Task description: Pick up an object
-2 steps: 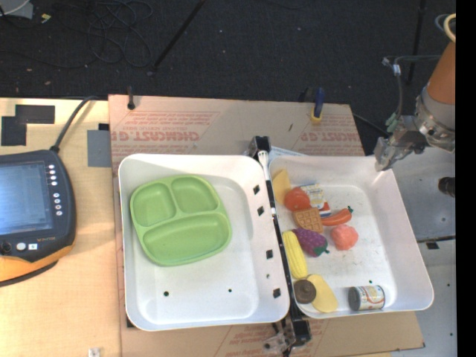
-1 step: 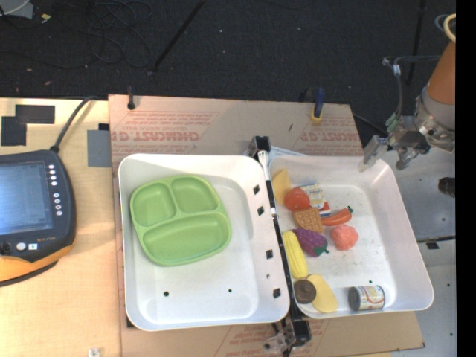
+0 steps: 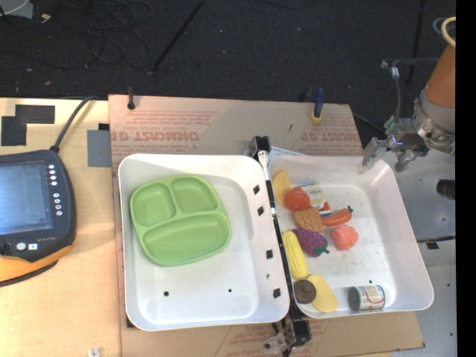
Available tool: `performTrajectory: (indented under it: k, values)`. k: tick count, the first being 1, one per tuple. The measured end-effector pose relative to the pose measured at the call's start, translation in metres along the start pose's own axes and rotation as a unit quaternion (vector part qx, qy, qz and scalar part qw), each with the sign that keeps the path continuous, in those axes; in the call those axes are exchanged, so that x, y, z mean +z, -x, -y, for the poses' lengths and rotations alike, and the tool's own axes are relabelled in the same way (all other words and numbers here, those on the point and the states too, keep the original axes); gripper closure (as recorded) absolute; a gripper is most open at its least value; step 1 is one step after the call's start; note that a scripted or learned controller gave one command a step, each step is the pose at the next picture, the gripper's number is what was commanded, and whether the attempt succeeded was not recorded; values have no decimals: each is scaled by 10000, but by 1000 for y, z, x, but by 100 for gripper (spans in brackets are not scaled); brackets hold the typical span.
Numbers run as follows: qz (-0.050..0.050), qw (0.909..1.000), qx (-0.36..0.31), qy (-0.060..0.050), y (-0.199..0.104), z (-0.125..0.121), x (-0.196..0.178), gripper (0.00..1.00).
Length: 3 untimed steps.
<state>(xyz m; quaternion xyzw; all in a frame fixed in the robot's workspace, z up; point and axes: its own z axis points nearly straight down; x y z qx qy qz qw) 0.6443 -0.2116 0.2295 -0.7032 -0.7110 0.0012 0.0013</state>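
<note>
Corn cob (image 3: 295,253): right bin (image 3: 401,222), near the left wall, long axis running near-to-far. Gripper (image 3: 387,157): above the bin's far right corner, fingers spread, holding nothing.

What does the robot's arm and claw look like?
The arm is grey with an orange band above the wrist. At its end sits the claw, made of pale silvery-grey metal with two thin fingers. A thin dark cable loops beside the wrist.
</note>
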Motion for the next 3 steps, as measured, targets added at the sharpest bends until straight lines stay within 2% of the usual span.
performTrajectory:
  k: [1,3]
  values:
    - [1,10000,-20,-1,0,-1,-10,100]
    - [0,10000,-40,-13,0,-1,-28,100]
